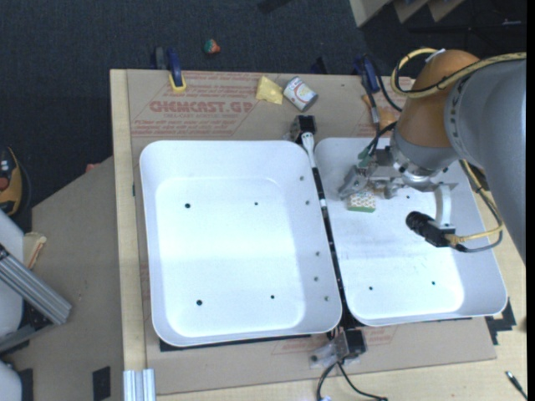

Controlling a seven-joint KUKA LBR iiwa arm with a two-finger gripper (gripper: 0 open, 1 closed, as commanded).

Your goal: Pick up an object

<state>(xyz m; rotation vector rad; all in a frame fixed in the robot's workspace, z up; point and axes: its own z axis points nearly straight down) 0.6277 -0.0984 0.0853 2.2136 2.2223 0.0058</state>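
In the back left part of the right bin (pixel 418 295) lies a small white and green dotted object (pixel 362 202). My gripper (pixel 369 185) hangs low over the bin, directly behind and touching or nearly touching that object. The grey arm with its orange band (pixel 435 98) comes in from the right and hides the bin's back right corner. Whether the object sits in the gripper is not visible from this angle.
The left bin (pixel 226 249) lies beside the right one, with a black divider (pixel 322 215) between them. A black connector on a yellow cable (pixel 425 227) hangs over the right bin. A yellow scrap (pixel 269 91) and a small white box (pixel 300 93) lie behind the bins.
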